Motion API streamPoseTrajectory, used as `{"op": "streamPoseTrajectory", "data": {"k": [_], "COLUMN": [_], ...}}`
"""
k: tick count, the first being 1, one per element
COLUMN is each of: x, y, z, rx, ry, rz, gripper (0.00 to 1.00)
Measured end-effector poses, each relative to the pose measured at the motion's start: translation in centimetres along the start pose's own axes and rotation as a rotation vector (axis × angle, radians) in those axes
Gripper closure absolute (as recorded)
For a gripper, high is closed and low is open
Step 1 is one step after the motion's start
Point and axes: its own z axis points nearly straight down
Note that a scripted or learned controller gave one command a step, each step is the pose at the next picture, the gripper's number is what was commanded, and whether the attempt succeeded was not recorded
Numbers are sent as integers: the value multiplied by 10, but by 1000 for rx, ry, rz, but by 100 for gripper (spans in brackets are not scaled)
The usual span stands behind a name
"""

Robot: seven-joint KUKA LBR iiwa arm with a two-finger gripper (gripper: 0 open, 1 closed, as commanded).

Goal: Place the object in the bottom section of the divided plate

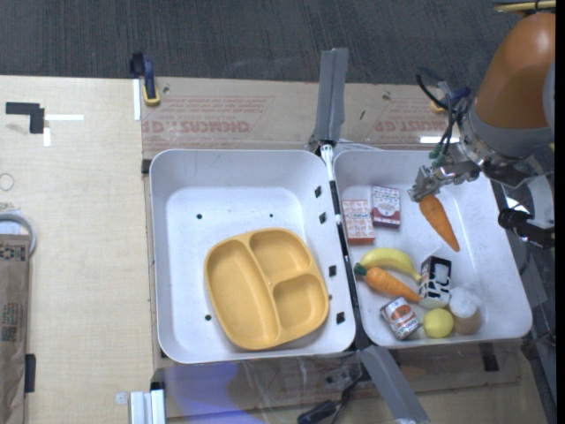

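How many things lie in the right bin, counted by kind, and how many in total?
Carrots: 2
Banana: 1
Lemon: 1
Small boxes: 2
Can: 1
Black-and-white carton: 1
Pale round item: 1
Total: 9

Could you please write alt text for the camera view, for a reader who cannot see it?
The grey-and-orange arm's gripper hangs over the right white bin, with an orange toy carrot at its tip. The left white bin holds a yellow three-section divided plate.
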Motion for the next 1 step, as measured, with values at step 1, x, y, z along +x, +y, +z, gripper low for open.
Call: {"op": "streamPoseTrajectory", "data": {"k": [1], "x": [108], "y": [20], "z": [-11], "rx": [0], "ry": [0], "rz": [-291], "gripper": [100]}}
